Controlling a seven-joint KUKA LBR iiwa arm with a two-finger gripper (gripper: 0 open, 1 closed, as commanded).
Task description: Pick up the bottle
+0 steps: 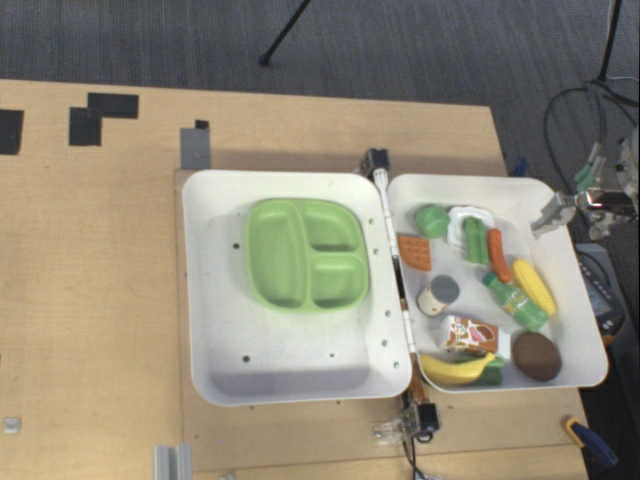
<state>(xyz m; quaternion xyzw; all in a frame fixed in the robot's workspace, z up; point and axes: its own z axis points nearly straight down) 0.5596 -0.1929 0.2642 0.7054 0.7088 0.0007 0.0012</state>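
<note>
While the gripper (556,211) hangs at the right bin's (590,363) 2 o'clock rim, finger state indeterminate, the bottle (516,299) lies apart at 7 o'clock.

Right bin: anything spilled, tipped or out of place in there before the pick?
Nothing looks spilled or broken. The green bottle lies on its side in the right bin, wedged among toy food, with the corn cob against it and the carrot close by. The gripper sits at the bin's far right rim.
</note>
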